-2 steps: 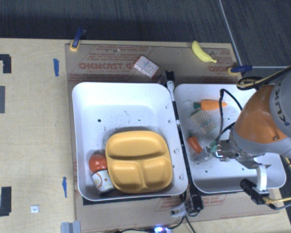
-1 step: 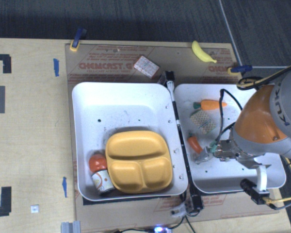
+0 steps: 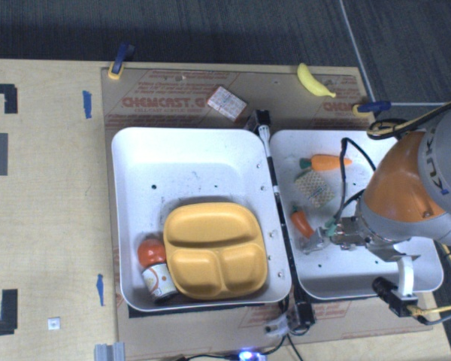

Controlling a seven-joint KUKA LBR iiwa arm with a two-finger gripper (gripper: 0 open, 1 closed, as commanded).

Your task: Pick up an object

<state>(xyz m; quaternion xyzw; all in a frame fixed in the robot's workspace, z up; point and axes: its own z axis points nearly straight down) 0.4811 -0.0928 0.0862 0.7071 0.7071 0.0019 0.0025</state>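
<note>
Inspection of the right bin, lower right of the frame: the gripper sits low over the bin floor, reaching toward the centre divider. You cannot tell from this view whether it is released or clenched, and nothing is visibly caught in it.

The nearest candidate is the small red object, lying just to the left of the gripper near the bin's left wall. Judged by its look, it is light, rigid plastic and smooth, so it may slide or squirt out under an off-centre pinch. Take it across its narrow middle, square to its long axis.

Above it lie a mesh-textured piece, probably soft and yielding, and an orange carrot, tapered and likely to roll.

In the left bin, the yellow divided tray is too broad for a pinch grip; a small can touches its left edge.
</note>
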